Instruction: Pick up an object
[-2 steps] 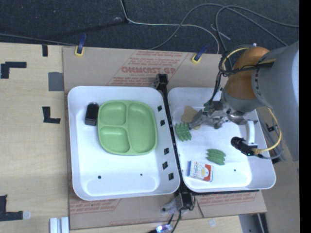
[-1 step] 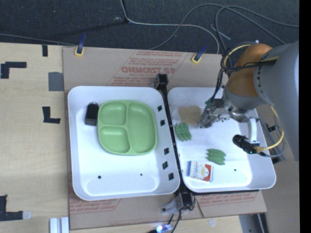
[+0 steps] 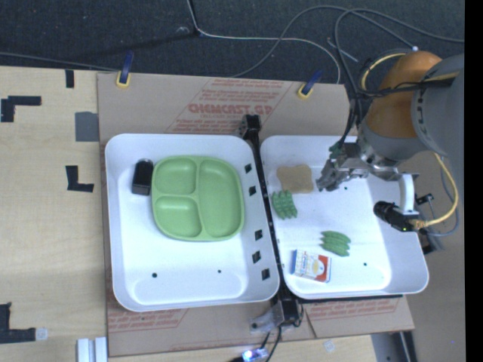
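Gripper (image 3: 330, 176) sits low over the far part of the right bin (image 3: 377, 281), just right of the tan sponge (image 3: 295, 178). Finger spread cannot be told from this angle; nothing visibly between them. Also in right bin: green ridged piece (image 3: 284, 204), green pod (image 3: 336, 241), small card (image 3: 311, 265) near edge. Left bin (image 3: 128, 277): green divided plate (image 3: 198, 197), black block (image 3: 142, 177) touching its left side.
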You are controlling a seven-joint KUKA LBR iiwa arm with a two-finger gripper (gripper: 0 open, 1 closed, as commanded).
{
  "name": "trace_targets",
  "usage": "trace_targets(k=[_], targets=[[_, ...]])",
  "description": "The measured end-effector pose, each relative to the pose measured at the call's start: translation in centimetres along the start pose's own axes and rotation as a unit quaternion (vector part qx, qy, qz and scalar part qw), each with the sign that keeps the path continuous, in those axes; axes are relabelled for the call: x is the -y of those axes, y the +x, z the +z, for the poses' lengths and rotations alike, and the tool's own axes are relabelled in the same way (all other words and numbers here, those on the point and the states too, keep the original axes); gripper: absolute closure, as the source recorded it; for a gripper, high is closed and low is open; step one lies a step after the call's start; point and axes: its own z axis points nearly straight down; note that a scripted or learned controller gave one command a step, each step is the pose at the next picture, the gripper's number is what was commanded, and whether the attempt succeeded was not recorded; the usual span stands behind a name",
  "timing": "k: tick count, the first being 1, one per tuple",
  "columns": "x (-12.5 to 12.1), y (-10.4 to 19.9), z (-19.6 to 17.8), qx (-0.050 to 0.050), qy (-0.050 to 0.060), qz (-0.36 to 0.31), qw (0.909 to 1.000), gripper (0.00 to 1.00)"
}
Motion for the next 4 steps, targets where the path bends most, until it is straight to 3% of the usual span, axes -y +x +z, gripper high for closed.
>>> trace_targets(k=[1, 2, 4], targets=[[-0.1, 0.2, -6.4, 0.001, -0.001, 0.000, 1.0000, 1.00], [-0.2, 0.2, -7.6, 0.000, 0.001, 0.000, 1.0000, 1.00], [0.7, 9.9, -6.2, 0.000, 0.003, -0.002, 1.0000, 1.00]])
